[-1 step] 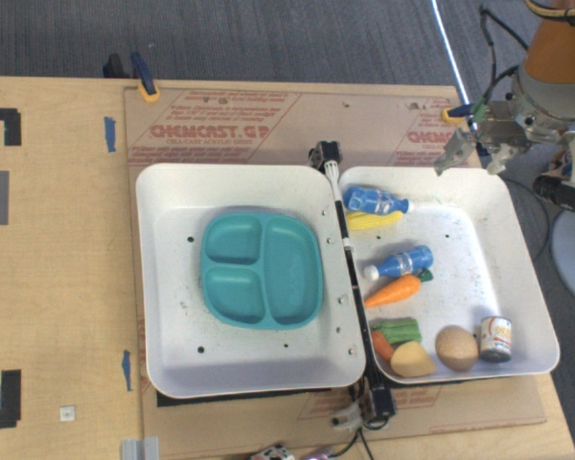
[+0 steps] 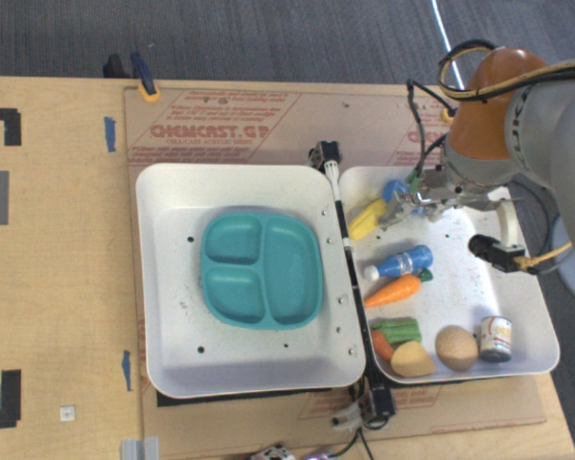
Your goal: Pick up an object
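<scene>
Two shallow white plastic bins sit side by side. The left bin (image 2: 163,257) holds a teal three-compartment plate (image 2: 262,267). The right bin (image 2: 532,319) is the landmark: the grey arm's two-finger gripper (image 2: 412,202) hangs over its far left corner, beside a yellow banana-shaped toy (image 2: 366,218) lying just left of it; whether the gripper is open, closed or gripping cannot be told. Nearer the bin's middle lie a blue-and-white bottle (image 2: 402,261) and an orange carrot (image 2: 393,291); along its near edge, a small can (image 2: 495,337).
</scene>
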{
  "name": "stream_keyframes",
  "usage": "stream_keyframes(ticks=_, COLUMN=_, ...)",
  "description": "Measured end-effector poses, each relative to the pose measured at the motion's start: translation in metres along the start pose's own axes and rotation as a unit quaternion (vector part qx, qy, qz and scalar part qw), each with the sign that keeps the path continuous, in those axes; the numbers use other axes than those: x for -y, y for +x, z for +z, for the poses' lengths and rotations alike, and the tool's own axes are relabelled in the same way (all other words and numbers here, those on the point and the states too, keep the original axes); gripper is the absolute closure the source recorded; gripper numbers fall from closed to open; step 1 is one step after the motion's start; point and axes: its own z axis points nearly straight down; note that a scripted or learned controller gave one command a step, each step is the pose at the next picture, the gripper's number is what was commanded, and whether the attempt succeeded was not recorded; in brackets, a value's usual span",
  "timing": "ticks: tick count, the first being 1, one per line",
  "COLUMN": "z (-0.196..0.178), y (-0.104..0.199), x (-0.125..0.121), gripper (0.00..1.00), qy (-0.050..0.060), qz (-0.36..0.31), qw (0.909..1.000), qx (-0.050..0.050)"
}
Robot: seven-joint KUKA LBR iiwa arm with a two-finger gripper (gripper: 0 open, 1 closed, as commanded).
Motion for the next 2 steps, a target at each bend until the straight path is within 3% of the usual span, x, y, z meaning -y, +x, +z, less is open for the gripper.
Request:
stream_keyframes(ticks=1, z=0.016, y=0.023, x=0.119, gripper=0.0, qy=-0.005, qz=-0.171, qw=0.9853, qx=0.0)
stream_keyframes(ticks=2, z=0.006, y=0.023, x=0.117, gripper=1.0, qy=-0.008, qz=-0.17, qw=0.9853, qx=0.001)
